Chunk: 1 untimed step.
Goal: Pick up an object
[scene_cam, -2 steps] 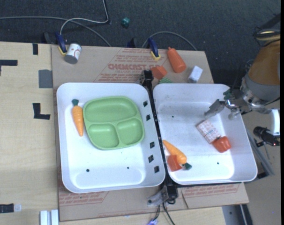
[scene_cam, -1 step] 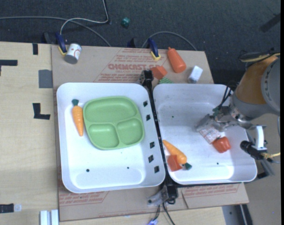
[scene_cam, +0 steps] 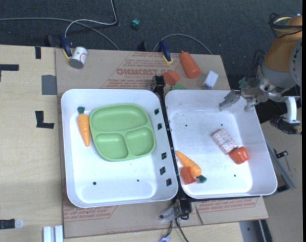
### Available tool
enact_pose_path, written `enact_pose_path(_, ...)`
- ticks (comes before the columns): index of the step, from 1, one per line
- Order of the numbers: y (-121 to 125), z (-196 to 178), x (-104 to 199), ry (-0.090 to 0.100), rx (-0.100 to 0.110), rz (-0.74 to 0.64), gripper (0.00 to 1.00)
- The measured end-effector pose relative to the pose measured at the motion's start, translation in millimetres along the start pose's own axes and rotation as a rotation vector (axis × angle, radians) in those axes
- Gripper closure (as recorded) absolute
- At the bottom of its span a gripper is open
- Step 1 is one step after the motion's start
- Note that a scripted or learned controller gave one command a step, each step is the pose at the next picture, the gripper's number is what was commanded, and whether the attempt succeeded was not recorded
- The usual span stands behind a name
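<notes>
Carrot (scene_cam: 187,163) lies low; gripper (scene_cam: 240,99) hovers over right bin's (scene_cam: 259,185) top edge.

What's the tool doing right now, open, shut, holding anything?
Tool: open, fingers spread, nothing between them; it sits over the right bin's upper right rim.

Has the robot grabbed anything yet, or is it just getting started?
Just starting, it seems. Nothing looks picked up: the carrot, red pepper and small packet all lie in the right bin. The gripper is at that bin's far right corner, nothing visible in it. The whole grab is left.
</notes>
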State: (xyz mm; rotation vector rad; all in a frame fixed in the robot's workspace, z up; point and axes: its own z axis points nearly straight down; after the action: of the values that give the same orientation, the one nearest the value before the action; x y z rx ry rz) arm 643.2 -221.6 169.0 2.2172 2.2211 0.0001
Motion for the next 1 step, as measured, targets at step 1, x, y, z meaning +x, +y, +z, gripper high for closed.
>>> enact_pose_path(1,-49.6,82.2,3.8,0.001,0.001,0.000,0.00)
